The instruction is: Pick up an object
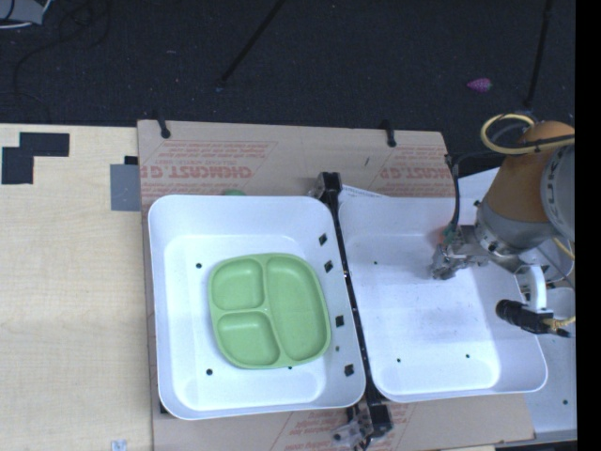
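A light green plate (269, 309) with three compartments lies flat in the middle of the left bin (178, 242). My gripper (448, 263) hangs low over the right bin (413, 346), near that bin's far right side, well apart from the plate. I see nothing held in the gripper. The arm's orange band and grey wrist rise behind it at the right edge.
A black divider with clips (343, 299) runs between the two bins. Both bins rest on a cardboard sheet (282, 158) on a pale wooden bench (66, 280). Dark floor with cables lies beyond the far edge.
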Available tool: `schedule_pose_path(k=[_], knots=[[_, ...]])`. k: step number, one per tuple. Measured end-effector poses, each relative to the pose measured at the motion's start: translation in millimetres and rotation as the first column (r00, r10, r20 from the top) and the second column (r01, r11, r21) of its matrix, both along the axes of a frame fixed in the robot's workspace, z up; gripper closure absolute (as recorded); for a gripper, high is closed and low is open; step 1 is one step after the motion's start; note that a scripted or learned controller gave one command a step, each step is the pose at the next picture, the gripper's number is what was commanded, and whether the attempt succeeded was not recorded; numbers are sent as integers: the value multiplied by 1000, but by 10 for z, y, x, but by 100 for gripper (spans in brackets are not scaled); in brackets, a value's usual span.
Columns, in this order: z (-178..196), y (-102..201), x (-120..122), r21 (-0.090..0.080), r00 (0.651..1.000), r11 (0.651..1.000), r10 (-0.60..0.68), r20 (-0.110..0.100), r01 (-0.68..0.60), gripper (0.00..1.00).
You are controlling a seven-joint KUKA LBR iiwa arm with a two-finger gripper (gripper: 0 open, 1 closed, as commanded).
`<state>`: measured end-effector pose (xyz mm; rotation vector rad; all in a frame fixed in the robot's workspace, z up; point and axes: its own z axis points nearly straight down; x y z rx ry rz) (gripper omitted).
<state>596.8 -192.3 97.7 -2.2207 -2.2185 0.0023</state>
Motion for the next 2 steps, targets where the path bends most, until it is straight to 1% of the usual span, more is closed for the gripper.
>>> schedule_pose_path(k=[1, 2], knots=[[552, 23, -94, 0, 1000, 1000, -3, 3, 3, 100], [1104, -66, -19, -2, 1000, 1000, 2, 6, -2, 100]])
